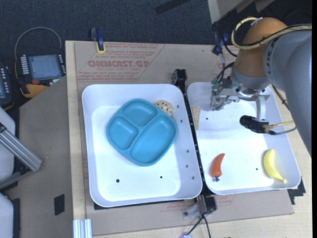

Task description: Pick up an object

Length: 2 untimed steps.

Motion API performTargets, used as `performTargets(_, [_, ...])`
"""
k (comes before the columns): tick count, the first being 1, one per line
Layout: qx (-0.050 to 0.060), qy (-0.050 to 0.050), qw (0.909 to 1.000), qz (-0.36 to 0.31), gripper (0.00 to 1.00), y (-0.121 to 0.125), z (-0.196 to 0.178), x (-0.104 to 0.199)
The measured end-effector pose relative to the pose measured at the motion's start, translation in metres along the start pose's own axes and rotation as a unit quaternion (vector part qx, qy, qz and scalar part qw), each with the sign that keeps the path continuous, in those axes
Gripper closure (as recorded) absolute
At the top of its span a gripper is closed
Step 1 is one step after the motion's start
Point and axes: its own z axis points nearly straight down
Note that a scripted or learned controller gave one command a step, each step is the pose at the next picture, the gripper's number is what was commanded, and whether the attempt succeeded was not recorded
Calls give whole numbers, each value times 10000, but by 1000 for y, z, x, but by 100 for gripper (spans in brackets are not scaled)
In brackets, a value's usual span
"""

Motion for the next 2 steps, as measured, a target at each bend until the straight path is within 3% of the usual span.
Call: performTargets(2, [-20,2,10000,-11,100,1,-89,-6])
